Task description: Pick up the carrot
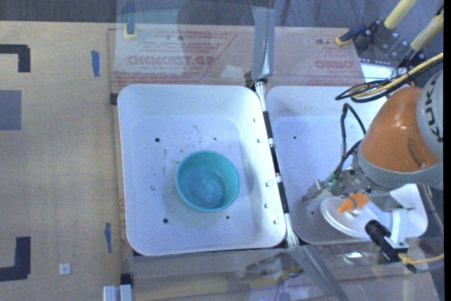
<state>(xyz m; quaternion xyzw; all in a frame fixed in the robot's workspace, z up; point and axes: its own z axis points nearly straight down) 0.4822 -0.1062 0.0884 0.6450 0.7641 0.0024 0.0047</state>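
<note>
A small orange carrot shows in the right bin, just above a white plate near the bin's front edge. My gripper hangs low over the carrot, at or touching its top, with the wrist's orange band above it. The arm's body hides part of the carrot and the plate's right side. Whether the carrot rests on the plate or is lifted off it I cannot tell.
A teal bowl stands upright in the middle of the left bin. The divider between the bins runs just left of the gripper. Yellow-handled tools and cables lie at the back right.
</note>
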